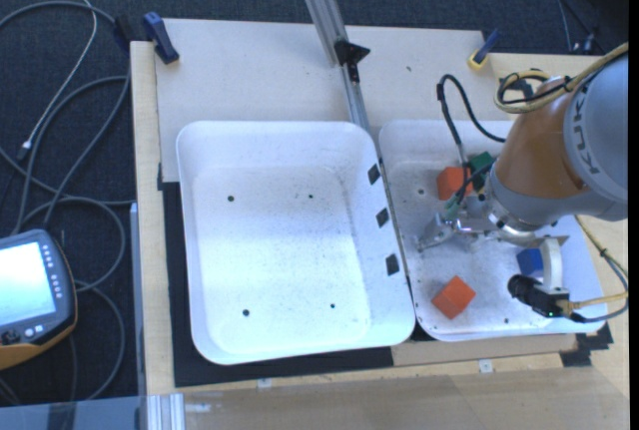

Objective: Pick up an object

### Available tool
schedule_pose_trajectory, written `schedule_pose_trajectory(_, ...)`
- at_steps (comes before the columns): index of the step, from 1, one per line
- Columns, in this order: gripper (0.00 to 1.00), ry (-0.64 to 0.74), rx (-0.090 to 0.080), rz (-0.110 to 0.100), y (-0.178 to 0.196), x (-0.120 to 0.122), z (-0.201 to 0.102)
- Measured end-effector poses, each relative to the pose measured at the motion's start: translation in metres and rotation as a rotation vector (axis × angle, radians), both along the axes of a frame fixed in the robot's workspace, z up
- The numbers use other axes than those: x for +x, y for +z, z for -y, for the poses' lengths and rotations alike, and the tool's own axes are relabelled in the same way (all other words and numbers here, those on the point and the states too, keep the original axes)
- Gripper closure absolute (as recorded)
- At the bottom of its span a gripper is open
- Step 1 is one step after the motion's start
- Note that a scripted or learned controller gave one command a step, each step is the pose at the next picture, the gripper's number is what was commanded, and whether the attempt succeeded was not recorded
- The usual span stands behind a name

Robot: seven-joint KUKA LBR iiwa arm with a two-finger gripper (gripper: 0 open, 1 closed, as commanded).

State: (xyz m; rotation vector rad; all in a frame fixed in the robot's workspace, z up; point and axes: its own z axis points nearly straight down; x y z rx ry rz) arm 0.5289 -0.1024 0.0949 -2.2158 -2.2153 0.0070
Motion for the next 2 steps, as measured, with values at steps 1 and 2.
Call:
schedule_pose_trajectory(1, 0.00, -0.002, -0.004, 0.010, 0.017, -0.007, 0.030)
schedule_pose_trajectory(2, 0.00, 0.002, 0.005, -0.002, 0.003, 0.083, 0.062)
